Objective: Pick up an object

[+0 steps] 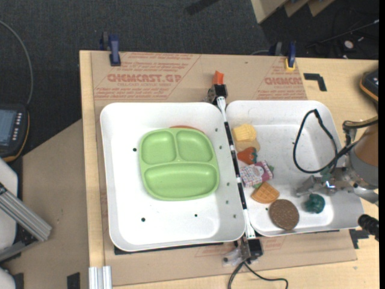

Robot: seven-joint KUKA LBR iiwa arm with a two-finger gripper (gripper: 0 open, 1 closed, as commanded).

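Observation:
The right bin [283,116] holds several small objects along its left side: a yellow block [243,132], a red piece [246,156], a pink and white packet [255,173], an orange waffle [264,192] and a round brown cookie [283,214]. A teal object [313,204] lies near the bin's front right. My gripper [313,188] reaches in from the right and hangs low over the bin floor, just above and touching or nearly touching the teal object. Whether the teal object sits in its grasp is unclear.
The left bin [120,161] carries a green divided plate [178,164] with a red edge of something [186,127] peeking out behind it. A black cable loop [304,138] hangs over the right bin. The divider between the bins [233,167] runs just left of the objects.

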